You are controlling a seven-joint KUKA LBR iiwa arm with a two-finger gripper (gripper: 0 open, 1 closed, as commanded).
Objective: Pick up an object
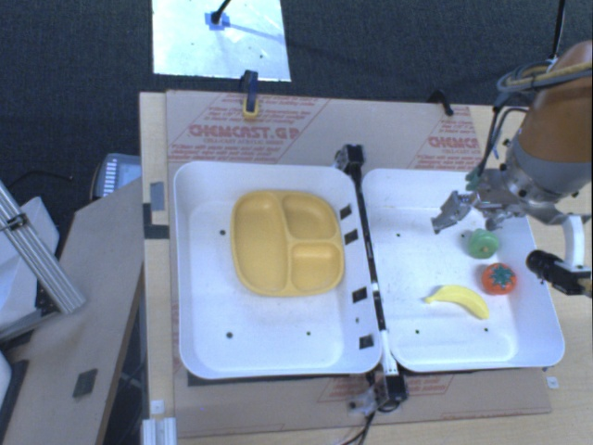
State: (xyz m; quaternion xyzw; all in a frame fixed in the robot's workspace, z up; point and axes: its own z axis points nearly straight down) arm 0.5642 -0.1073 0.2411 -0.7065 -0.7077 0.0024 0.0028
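- Over the right bin (408, 355), the gripper (460, 211) hangs spread apart, grasping nothing.
- Just right of it sits a green object (482, 244); a red one (498, 279) and a banana (459, 299) lie nearer.
- Approach step, judging by this; next comes centring and lowering.

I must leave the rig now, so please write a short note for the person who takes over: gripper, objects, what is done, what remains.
Gripper: over the right bin, near its far side, holding nothing visible.
Objects in the right bin: green piece, red-orange piece, banana. The yellow divided plate lies in the left bin.
Done: nothing picked yet.
Left: grasp one object and lift it; the green piece is nearest.
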